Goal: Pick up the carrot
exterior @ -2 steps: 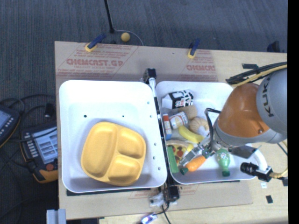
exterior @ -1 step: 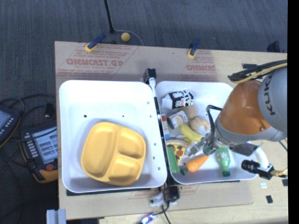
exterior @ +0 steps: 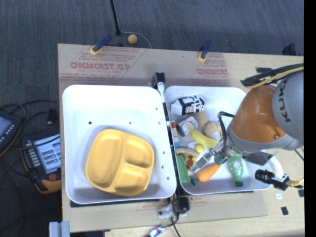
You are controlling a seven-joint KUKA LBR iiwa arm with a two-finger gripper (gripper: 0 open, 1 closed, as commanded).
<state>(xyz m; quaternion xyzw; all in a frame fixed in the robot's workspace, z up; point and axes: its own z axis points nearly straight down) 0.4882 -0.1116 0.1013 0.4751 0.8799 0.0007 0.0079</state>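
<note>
On the brown worktop (exterior: 237, 65), over grey carpet, we see the end effector (exterior: 213, 158) low in the right bin (exterior: 223, 90), just above the carrot (exterior: 209, 173), its opening unclear to us.

Two shallow white plastic bins (exterior: 74, 132) sit side by side, with one yellow three-compartment tray (exterior: 121, 162), one orange carrot (exterior: 209, 172) and one green bottle (exterior: 236, 169).
</note>
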